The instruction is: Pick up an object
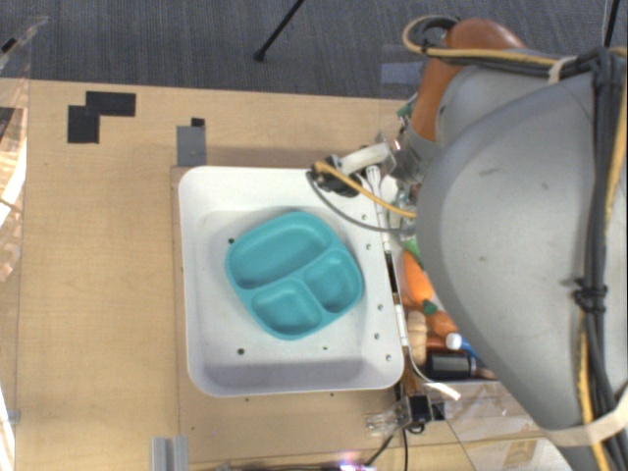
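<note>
A teal divided plate [293, 273] lies flat in the middle of the left white bin [211, 361]. Just right of that bin's rim, an orange carrot-like piece [420, 281] and small items crowd the right bin beneath the grey arm [520, 243]. The hand's state cannot be told.

You've got one teal divided plate [292, 273] in the left bin [196, 292], one orange carrot [420, 281] beside one black marker [453, 366]

Teal three-compartment plate [293, 273] flat, face-up, slightly rotated, mid left white bin [201, 263].
</note>
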Robot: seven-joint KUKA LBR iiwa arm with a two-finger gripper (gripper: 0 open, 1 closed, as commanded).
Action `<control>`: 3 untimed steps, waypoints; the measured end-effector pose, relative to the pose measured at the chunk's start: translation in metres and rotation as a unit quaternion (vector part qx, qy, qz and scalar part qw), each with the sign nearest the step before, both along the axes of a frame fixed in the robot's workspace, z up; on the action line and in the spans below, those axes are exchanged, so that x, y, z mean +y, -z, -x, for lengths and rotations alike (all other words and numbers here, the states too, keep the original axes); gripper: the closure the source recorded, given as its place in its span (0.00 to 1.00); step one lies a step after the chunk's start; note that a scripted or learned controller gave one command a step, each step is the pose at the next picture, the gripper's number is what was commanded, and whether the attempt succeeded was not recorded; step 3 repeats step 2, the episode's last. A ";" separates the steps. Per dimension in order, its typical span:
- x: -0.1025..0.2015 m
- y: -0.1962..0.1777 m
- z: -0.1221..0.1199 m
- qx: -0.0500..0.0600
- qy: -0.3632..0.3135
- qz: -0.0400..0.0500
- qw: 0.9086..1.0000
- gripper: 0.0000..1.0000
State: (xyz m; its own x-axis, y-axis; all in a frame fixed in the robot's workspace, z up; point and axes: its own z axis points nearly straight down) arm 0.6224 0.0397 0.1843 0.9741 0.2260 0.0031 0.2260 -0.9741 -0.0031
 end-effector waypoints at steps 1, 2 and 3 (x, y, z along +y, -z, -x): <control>-0.002 -0.011 0.000 0.001 0.001 0.000 1.000 1.00; -0.001 -0.022 -0.001 0.000 0.000 -0.001 1.000 1.00; -0.001 -0.022 -0.001 0.000 0.000 -0.001 1.000 1.00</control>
